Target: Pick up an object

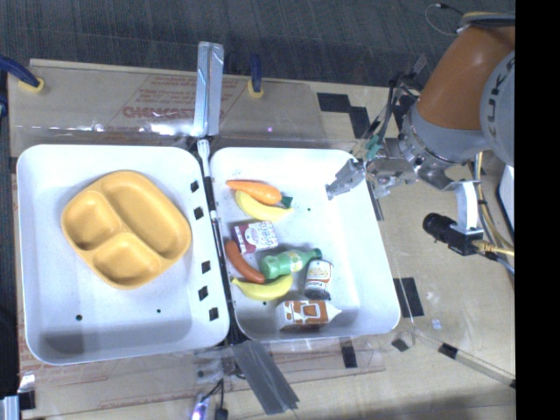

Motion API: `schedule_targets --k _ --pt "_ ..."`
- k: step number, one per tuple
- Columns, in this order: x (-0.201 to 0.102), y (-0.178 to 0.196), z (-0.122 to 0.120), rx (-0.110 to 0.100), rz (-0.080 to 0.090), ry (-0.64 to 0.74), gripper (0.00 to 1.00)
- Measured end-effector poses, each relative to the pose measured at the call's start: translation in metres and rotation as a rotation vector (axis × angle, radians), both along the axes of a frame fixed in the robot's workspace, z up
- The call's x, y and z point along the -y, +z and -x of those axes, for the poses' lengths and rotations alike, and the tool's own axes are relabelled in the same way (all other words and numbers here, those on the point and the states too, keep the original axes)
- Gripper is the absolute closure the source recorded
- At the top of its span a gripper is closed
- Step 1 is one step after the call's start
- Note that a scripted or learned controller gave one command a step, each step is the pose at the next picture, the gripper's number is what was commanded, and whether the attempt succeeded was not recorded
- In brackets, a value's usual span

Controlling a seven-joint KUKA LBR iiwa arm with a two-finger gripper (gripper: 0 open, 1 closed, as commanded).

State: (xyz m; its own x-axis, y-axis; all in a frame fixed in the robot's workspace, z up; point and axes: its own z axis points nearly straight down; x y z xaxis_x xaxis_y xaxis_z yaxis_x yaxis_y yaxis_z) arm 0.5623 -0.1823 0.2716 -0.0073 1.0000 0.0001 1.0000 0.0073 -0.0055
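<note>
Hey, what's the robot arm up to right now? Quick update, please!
Gripper over right bin's upper right corner, nothing seen in it. Carrot, bananas, green bottle lie untouched, left of it. Yellow tray in left bin. Nothing blocking.

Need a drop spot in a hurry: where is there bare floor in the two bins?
Left bin: bare along its near edge, below the yellow tray. Right bin: a bare strip down its right side, between the green bottle and that wall. Its left half is crowded: carrot, bananas, packets and small bottle packed close together.
</note>
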Motion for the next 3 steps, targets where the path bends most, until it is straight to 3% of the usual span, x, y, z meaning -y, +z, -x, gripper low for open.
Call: schedule_targets --k 1,2,3 --pt "-0.019 -0.135 -0.084 0.001 -0.001 0.107 0.0" --pt "-0.05 -0.18 -0.094 0.002 -0.002 0.424 0.0" --pt "-0.095 -0.078 -0.06 0.005 0.0 0.374 0.0"
